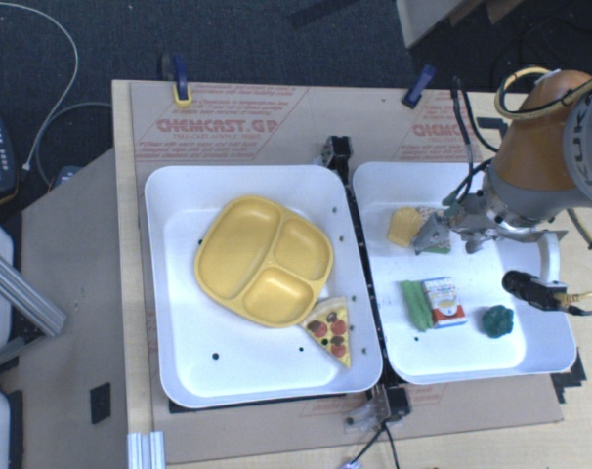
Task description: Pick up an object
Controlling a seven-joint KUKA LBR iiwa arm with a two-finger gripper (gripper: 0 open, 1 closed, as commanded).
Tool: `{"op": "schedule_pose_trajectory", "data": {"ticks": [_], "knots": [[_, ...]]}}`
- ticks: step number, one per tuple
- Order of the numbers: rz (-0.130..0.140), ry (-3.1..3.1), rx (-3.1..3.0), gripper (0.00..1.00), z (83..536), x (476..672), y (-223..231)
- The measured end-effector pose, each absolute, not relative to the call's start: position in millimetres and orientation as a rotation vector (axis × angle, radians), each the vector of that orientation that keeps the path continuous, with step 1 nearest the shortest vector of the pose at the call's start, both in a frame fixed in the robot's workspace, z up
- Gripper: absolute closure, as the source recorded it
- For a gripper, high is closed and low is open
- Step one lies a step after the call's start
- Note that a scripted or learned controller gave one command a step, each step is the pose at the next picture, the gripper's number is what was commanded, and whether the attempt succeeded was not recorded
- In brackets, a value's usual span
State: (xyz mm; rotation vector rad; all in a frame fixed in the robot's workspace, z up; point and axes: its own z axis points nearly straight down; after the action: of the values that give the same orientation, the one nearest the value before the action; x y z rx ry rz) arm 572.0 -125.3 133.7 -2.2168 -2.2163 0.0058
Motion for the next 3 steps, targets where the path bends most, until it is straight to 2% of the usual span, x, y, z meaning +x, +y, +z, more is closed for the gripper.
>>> {"op": "schedule_pose_trajectory", "data": {"ticks": [1, 2, 3], "knots": [[0.004, -2.218, -2.219, 0.0, 82, 571.3, -125], [-0.002, -2.221, -2.224, 1.0, 95, 572.7, -125], [-0.003, -2.226, -2.222, 1.0, 139, 573.1, -119]]}}
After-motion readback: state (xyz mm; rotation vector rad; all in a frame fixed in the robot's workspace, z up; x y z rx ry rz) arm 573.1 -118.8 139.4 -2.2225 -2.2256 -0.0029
